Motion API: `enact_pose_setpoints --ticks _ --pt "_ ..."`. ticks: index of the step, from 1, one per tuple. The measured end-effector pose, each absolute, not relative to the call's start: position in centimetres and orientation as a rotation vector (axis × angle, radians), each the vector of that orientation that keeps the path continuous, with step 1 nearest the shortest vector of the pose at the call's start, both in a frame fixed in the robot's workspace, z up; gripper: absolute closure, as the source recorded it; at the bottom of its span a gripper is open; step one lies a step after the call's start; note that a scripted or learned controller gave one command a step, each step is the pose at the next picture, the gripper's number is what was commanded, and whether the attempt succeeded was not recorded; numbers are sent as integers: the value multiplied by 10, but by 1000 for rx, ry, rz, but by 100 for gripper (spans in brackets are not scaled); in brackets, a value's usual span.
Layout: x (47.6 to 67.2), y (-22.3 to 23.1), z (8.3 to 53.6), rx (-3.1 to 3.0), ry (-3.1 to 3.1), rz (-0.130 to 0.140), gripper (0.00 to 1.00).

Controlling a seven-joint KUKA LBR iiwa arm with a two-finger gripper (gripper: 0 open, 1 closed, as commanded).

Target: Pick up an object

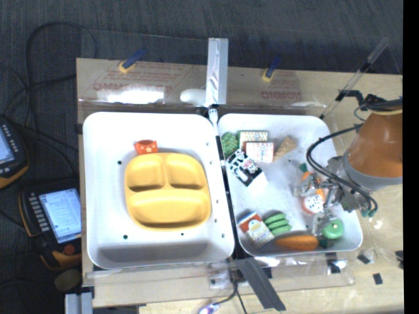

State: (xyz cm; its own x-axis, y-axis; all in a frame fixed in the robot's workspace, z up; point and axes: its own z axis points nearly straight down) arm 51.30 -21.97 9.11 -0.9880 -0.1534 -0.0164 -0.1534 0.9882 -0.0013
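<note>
My gripper (pixel 319 200) hangs low over the right side of the right bin (pixel 288 124), beneath the arm's orange band (pixel 376 146). A small red and white object (pixel 313 204) lies right at its tip, and I cannot make out whether it is gripped. A green round piece (pixel 334 228) sits just below it, with an orange carrot (pixel 296 243) along the bin's front wall. Further left lie a green ridged item (pixel 277 224) and a small printed packet (pixel 254 229). At the back left are a black and white box (pixel 244 167), a pink box (pixel 260 152) and a green leafy piece (pixel 228 142).
The left bin (pixel 105 175) holds a yellow divided tray (pixel 167 190) and a small red item (pixel 146 146) behind it. A tan cracker-like piece (pixel 284 148) lies at the back of the right bin. Black cables (pixel 321 149) loop beside the wrist.
</note>
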Motion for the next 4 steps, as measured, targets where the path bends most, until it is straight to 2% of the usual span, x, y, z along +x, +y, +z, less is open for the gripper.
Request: enact_pose_setpoints --ticks 1,2,3,4 --pt "512 -197 91 -220 3116 -13 0" --pt "534 -179 91 -227 3120 -9 0" --pt "590 -177 90 -517 3087 -8 0" --pt "546 -210 90 -361 3107 -5 0"
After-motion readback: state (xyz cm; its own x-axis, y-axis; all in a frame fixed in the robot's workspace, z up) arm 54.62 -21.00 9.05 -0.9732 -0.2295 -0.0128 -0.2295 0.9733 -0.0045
